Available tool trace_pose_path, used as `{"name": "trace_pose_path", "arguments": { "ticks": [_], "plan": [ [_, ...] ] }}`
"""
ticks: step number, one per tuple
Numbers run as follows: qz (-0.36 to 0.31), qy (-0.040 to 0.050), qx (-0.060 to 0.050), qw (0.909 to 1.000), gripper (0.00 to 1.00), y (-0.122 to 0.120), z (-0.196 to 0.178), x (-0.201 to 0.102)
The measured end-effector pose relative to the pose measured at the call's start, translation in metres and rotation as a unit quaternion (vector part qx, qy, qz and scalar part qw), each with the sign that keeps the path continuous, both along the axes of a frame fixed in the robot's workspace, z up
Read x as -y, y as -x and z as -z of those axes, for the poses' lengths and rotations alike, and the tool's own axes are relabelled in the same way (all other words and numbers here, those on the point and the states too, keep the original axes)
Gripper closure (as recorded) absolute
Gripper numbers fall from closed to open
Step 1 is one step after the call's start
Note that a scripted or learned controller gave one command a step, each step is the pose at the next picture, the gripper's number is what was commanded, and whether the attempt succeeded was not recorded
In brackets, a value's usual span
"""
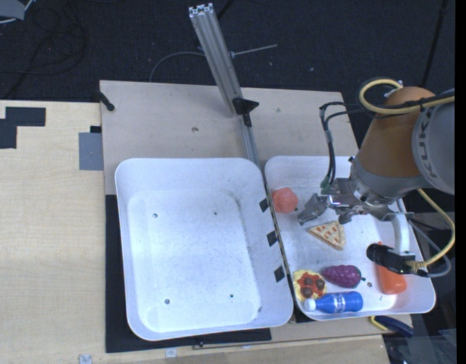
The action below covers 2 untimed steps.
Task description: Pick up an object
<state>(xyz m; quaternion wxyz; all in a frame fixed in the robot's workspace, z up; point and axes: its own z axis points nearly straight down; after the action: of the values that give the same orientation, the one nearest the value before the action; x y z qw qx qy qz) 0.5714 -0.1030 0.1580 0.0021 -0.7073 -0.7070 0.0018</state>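
Observation:
My gripper hangs over the middle of the right bin, its two fingers spread apart and nothing between them. Just below its fingertips a pizza-slice toy lies flat on the bin floor. To the left, a pink-red ball rests against the bin's left wall. Along the front of that bin lie a purple grape bunch, a yellow and red toy and a blue bottle. An orange object with a black part lies at the right, partly under the arm's cables.
The left bin stands beside the right one, with black clips on the shared edge. A slanted aluminium rail rises behind the bins. The arm's orange wrist and cables overhang the right bin's far right.

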Motion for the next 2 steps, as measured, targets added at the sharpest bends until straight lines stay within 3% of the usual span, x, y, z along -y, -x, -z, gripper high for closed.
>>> {"name": "trace_pose_path", "arguments": {
  "ticks": [1,2],
  "plan": [
    [0.000,0.0000,0.000,1.0000,0.00,-0.001,0.043,0.001],
    [0.001,0.0002,0.002,1.0000,1.00,-0.002,0.031,0.002]
  ]
}}
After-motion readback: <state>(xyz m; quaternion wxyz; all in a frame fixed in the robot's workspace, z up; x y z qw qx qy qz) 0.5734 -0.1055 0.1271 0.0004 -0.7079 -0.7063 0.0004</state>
